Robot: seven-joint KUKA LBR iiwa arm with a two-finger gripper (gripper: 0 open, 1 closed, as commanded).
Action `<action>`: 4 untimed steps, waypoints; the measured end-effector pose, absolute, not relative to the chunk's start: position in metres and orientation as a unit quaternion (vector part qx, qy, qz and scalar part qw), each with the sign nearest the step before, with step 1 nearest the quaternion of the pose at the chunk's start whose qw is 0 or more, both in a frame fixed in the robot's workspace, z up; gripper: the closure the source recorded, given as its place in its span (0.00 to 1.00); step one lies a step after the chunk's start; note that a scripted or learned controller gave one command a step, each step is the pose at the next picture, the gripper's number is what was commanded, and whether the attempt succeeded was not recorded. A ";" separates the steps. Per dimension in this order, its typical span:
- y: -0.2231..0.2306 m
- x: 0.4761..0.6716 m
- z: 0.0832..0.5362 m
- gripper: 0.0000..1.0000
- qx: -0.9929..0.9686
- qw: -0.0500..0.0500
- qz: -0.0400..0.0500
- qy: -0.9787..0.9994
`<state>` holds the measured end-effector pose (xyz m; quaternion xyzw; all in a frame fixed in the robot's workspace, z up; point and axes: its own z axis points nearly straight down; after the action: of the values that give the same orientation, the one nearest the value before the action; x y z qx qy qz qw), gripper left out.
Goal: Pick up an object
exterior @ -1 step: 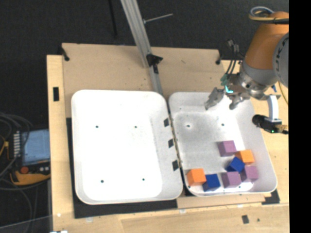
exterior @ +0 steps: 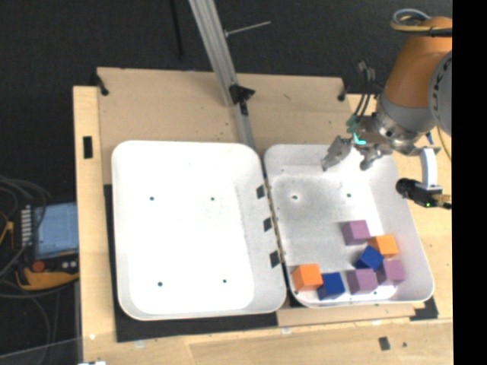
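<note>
**Over the right bin, no block taken yet**

At left, a white bin [exterior: 190,226], bare of blocks. In the right bin [exterior: 319,204], toward its near end: orange block [exterior: 307,276], blue block [exterior: 332,285], purple blocks [exterior: 356,231], all close-packed. At far right, above the bin's far end, gripper [exterior: 354,157], fingers spread wide, holding nothing. Best aimed at the upper purple block, most apart from its neighbours; descend straight, close squarely.

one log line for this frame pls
phase: pre-grasp | gripper: open, nothing held, over far end of right bin | blocks: seven, near end of right bin, untouched | left bin: no blocks
</note>
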<state>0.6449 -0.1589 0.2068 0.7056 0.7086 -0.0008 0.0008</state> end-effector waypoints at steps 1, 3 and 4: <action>-0.157 0.648 0.164 0.00 0.705 -0.001 -0.002 0.709; -0.154 0.642 0.097 0.00 0.707 0.000 -0.001 0.708; -0.155 0.644 0.110 1.00 0.707 0.003 0.001 0.707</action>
<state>0.6437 -0.1550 0.1097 0.7070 0.7072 0.0006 0.0026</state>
